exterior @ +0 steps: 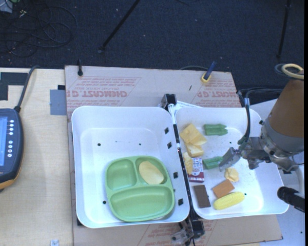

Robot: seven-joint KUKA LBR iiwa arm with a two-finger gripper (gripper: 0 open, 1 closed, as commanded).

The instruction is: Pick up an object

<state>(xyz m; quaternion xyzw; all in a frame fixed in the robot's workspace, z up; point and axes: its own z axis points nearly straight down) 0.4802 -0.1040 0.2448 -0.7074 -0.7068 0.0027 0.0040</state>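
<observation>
Upside-down red print — reading roughly "CHEMCAST GP" — marks the bench sheet [109, 89]; the gripper [231, 158] hangs released, grasping nothing.

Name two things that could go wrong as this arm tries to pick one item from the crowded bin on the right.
1. The gripper sits low among closely packed items: the green piece, the small yellow lump and the orange block. It might nudge or catch the wrong one.
2. The corn cob lies near the right bin front wall, so a grasp there could be cramped.
</observation>
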